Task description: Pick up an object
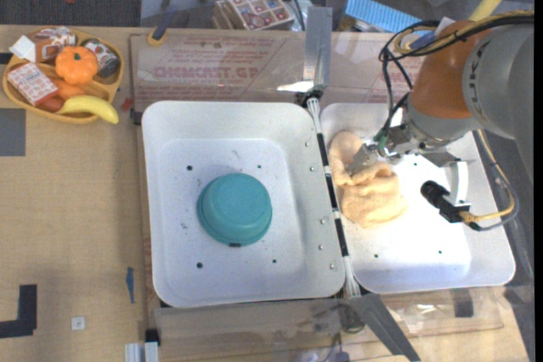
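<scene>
Directly under the jaws, touching them: a crumpled tan cloth (366, 182), lying against the near-left wall of the right bin (441, 267). Gripper (366, 158) lowered onto its upper folds, fingers slightly parted, grip on fabric unclear. Well left of the jaws, in the left bin (170, 140): an upturned teal bowl (235, 208).

Arm (501, 72): grey rounded casing with orange band (445, 85) above the wrist. Black cables (399, 64) loop beside the band. Gripper (366, 158): metallic grey, small, below the band.
</scene>
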